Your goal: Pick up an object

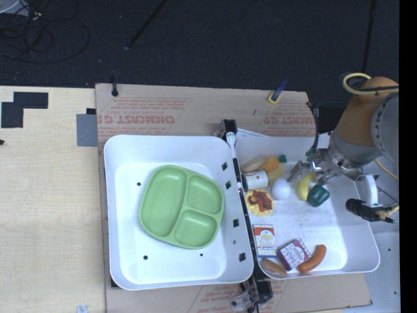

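My gripper (pixel 309 173) hangs over the back right part of the right bin (pixel 355 256), with the arm reaching in from the right. It looks open, with nothing gripped. Just below its tips lie a yellow toy fruit (pixel 303 187) and a dark green toy (pixel 318 195), touching each other. A white ball (pixel 281 189) lies to their left. Further left are a pizza slice toy (pixel 259 202), a small white cup on its side (pixel 256 180) and an orange-yellow toy (pixel 270 165).
The left bin (pixel 124 240) holds a green divided plate (pixel 182 205). At the right bin's front lie a small carton (pixel 263 240), a red packet (pixel 294 253), a sausage (pixel 312 258) and a hot dog (pixel 273 267). The divider (pixel 238 201) runs between the bins.
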Motion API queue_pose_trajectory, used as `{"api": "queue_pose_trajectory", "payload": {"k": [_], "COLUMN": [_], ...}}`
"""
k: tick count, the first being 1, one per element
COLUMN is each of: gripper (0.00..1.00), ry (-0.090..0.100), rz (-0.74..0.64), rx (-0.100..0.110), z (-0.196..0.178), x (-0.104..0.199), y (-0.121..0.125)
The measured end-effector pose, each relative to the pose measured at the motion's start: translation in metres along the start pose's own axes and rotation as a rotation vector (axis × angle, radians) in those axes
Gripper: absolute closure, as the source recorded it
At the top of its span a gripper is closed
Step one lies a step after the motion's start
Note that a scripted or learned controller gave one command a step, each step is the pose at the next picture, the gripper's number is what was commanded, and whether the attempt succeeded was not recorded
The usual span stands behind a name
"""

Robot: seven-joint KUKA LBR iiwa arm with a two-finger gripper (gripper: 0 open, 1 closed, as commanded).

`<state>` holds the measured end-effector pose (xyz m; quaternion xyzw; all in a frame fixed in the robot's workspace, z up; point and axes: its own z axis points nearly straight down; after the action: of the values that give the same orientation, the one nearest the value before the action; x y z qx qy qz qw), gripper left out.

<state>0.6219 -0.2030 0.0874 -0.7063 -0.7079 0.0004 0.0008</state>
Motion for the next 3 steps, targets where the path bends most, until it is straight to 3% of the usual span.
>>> {"api": "queue_pose_trajectory", "payload": {"k": [1, 2, 3], "gripper": [0.00, 0.00, 1.00], "ry": [0.000, 0.000, 0.003], "rz": [0.000, 0.001, 0.002], "rx": [0.001, 0.001, 0.000], "z": [0.000, 0.000, -0.011], "x": [0.009, -0.002, -0.002], "y": [-0.008, -0.011, -0.010]}}
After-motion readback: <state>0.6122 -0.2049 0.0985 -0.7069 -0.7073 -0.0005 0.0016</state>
